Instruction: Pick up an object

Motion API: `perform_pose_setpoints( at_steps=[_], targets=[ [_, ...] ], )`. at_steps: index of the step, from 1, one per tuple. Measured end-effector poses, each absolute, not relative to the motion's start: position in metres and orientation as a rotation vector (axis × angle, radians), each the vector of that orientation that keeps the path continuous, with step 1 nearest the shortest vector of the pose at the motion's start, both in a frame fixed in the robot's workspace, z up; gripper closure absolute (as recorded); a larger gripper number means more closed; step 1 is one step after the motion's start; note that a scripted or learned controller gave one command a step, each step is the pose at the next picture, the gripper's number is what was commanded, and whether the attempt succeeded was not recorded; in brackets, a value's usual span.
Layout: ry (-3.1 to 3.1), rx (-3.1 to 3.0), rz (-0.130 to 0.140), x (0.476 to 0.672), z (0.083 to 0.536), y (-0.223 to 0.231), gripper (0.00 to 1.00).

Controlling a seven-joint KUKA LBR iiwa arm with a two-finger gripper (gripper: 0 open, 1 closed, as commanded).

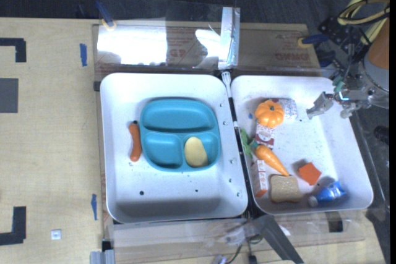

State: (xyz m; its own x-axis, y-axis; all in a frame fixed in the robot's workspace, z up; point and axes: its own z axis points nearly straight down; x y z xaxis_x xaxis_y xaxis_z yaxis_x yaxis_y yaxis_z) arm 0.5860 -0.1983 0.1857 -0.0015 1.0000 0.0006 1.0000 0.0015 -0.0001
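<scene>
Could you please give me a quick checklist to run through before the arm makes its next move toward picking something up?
1. Gripper position: at the right bin's upper right, above bare floor, not over any object. Not ok.
2. Finger opening: cannot tell.
3. Nothing carried: no object seen at the gripper. Ok.
4. Nearest target: orange pumpkin lies unobstructed from above, touching a small carton. Ok.
5. Crowding: carrot, bread slice, orange block and blue object cluster near the front. Not ok for a clean grasp there.
</scene>
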Motion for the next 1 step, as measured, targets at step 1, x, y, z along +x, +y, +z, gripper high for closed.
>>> perform_pose_setpoints(
  at_steps=[1],
  targets=[
    [-2.503, -1.919, -0.009, 0.6593, 0.0952, -0.1631, 0.0]
  ],
)
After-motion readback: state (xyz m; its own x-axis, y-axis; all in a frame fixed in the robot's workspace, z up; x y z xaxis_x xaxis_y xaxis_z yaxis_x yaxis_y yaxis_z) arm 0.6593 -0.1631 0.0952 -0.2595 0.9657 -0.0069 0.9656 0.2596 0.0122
